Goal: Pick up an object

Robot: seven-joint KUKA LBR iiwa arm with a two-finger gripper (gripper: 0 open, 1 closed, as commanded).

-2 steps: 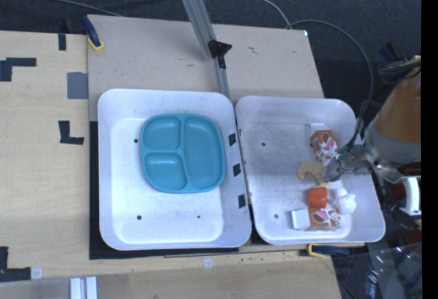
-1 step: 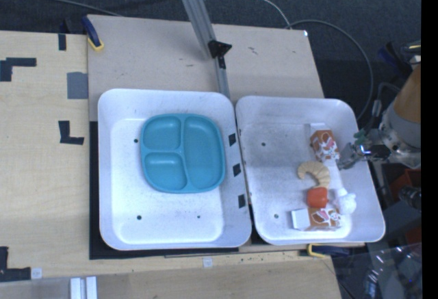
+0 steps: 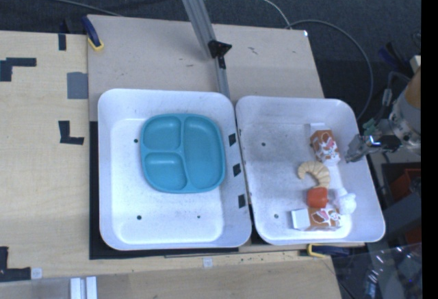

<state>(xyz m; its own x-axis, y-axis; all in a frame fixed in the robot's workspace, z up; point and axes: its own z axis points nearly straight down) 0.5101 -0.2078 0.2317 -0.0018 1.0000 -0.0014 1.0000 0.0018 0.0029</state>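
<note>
The right bin [image 3: 274, 120] holds a cluster of small items along its right side. A red and white snack packet [image 3: 324, 146] lies at the top, with a tan croissant [image 3: 313, 170] below it. Further down are a red block [image 3: 317, 197], a white crumpled piece [image 3: 345, 203], a small white box [image 3: 299, 219] and a brown packet [image 3: 326, 219]. My gripper [image 3: 358, 148] hangs over the bin's right rim, just right of the snack packet, and I see nothing in it.
The left bin [image 3: 120, 222] carries a teal divided plate [image 3: 183, 152]. A metal pole [image 3: 198, 7] slants down to the bins' shared back edge. Cables run across the dark floor behind and to the right.
</note>
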